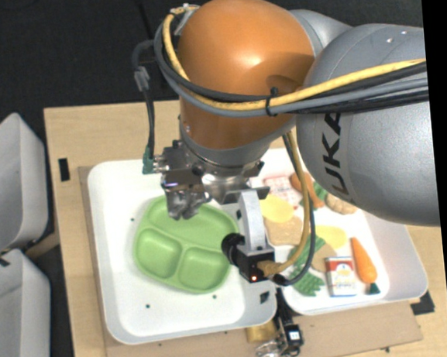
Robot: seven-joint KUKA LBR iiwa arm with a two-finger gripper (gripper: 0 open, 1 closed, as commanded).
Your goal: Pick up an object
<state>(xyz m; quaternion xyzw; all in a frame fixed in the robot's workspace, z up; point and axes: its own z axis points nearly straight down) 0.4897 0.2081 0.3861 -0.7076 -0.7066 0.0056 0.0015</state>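
One green plate (179, 251) beneath fingers (181, 207)

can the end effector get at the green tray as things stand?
Probably yes. The end effector sits right over the green tray's upper rim in the left bin, and nothing lies on the tray or beside it there.

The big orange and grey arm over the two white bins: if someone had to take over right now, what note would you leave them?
Gripper: low over the upper rim of the green divided plate; whether its fingers are open or shut cannot be made out.
Things: the green plate lies in the left bin. The right bin holds a carrot, a small red and white box, yellow pieces and other toy food.
Done: nothing visibly lifted.
Left: grasp one object and raise it.
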